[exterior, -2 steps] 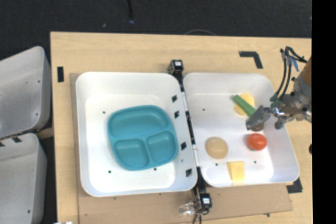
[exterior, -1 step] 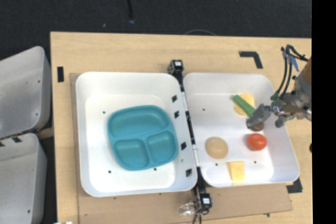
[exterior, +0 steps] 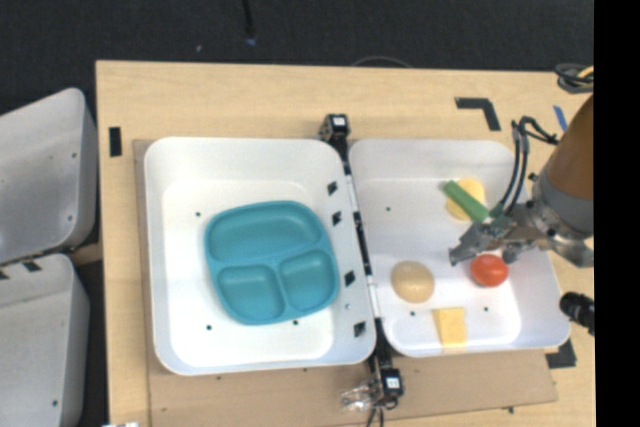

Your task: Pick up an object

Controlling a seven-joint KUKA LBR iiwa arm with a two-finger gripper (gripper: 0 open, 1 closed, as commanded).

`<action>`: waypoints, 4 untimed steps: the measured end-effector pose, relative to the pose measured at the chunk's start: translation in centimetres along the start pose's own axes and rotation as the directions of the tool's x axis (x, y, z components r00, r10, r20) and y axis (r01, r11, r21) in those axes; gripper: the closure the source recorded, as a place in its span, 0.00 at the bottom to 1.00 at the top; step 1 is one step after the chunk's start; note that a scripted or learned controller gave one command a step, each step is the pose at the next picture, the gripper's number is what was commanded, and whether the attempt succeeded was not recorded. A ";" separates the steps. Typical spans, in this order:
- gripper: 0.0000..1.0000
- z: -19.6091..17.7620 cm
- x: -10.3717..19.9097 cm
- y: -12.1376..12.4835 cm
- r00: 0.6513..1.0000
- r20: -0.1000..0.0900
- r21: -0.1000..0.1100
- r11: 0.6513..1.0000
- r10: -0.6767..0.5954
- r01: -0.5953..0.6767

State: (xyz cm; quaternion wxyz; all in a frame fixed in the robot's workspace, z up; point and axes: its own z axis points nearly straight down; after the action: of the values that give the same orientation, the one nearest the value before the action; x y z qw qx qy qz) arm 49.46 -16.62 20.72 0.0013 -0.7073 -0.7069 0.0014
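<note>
Red ball lies just below the claw; its state I cannot tell

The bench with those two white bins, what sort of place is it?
Probably a robot lab's test bench. A grey and orange arm reaches over the right bin, which holds toy food such as a red tomato; the left bin holds a teal divided plate.

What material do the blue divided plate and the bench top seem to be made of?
The blue divided plate looks like moulded plastic: one even colour, rounded compartment edges, a soft matte sheen. The bench top seems to be light wood or wood laminate, pale tan with a flat dull finish; which one, the view leaves open.
</note>
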 end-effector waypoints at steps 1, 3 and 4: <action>0.00 4.4 0.4 0.1 1.000 0.000 -0.001 1.000 0.004 -0.004; 1.00 8.9 0.4 0.5 1.000 0.001 -0.014 1.000 0.012 -0.012; 1.00 3.9 1.2 0.9 1.000 0.002 -0.010 1.000 -0.004 0.004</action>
State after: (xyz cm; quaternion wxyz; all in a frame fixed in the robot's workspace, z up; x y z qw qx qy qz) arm 50.30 -15.45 16.77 -0.0029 -0.7058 -0.7084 -0.0016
